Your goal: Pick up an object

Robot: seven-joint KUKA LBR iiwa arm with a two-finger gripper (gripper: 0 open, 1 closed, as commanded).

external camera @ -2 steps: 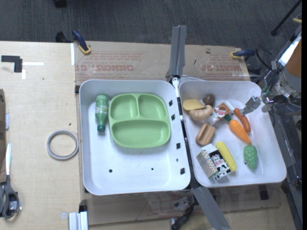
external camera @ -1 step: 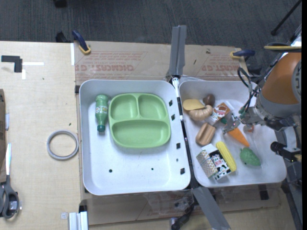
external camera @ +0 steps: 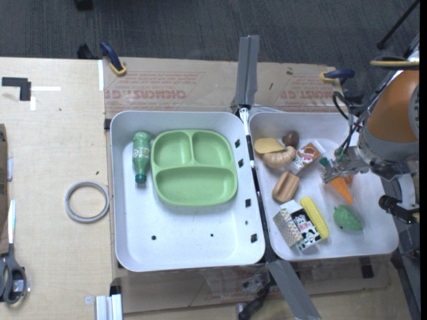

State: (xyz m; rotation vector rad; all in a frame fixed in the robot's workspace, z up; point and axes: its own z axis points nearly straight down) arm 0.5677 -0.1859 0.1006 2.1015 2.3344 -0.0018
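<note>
One arm reaches in from the right edge of the frame, its orange band at the upper right, and brings the pincer (external camera: 335,171) down into the right bin (external camera: 373,244), in that bin's right-centre part. Directly below the pincer tip in the picture lies the carrot (external camera: 342,189), touching or almost touching it; I cannot tell which. The carrot's long axis runs slantwise, from upper left to lower right, with the point toward the lower right. How far the pincer stands open cannot be made out against the clutter, and nothing is plainly seen between its tips, so no hold can be claimed.

Just beside the pincer on its left sits a small red and white packet (external camera: 307,157). Below the carrot, toward the lower right corner of the bin, rests a green vegetable (external camera: 347,218), and to the lower left lies a corn cob (external camera: 314,218). In my judgement the carrot is the nearest target, and the grasp should close across its slanted axis.
</note>
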